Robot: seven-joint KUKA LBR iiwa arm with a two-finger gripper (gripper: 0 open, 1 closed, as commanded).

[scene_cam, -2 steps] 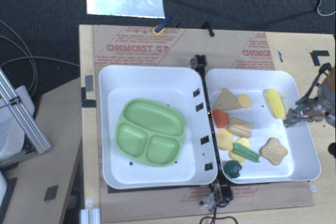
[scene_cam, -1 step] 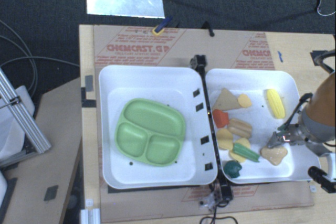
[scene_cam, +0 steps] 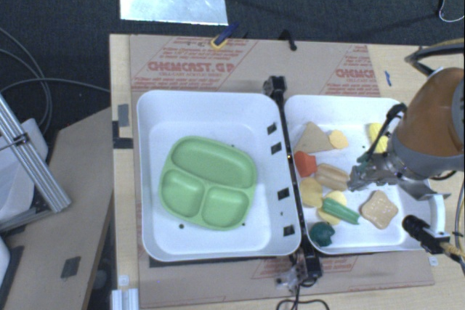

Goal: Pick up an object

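From above, two white bins sit side by side on the bench. The left bin (scene_cam: 149,178) holds a green divided plate (scene_cam: 208,182). The right bin (scene_cam: 341,104) holds the play food: a tan wedge (scene_cam: 311,138), a red piece (scene_cam: 305,164), a hot-dog bun (scene_cam: 331,176), a green cucumber (scene_cam: 339,212), a dark green piece (scene_cam: 321,231) and a slice of toast (scene_cam: 378,208).

The arm (scene_cam: 436,127) reaches in from the right, and its gripper (scene_cam: 361,178) hangs low over the middle of the right bin, just right of the hot-dog bun and just beyond the toast. Whether its fingers are spread or closed cannot be told from here, and nothing is visibly between them.

The step in hand looks like lowering onto a target, probably the bun or the toast. To do it well, the gripper should centre on one piece and straddle its narrow side, staying clear of the crowded neighbours so they are not nudged aside.
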